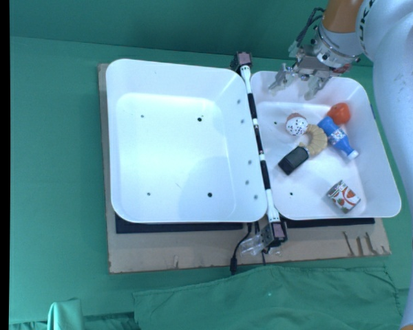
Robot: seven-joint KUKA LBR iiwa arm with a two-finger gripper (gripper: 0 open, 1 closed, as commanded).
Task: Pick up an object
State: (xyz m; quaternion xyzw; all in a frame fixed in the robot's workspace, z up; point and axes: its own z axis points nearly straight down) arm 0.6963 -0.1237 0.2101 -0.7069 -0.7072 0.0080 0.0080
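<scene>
1. End effector (304, 76): hovering over the right bin's (378, 208) far rim, fingers spread, nothing between them
2. Objects, all in that bin: spotted ball (297, 124) touching a tan ring (316, 141); black block (293, 160); blue bottle (338, 137) with orange ball (340, 113) at its top; printed can (343, 196) apart, near the front
3. Risk: central items crowd together; a descent there may nudge neighbours or pinch two
4. Room: can stands clear; left bin (124, 81) beside it on the counter (48, 184)
</scene>
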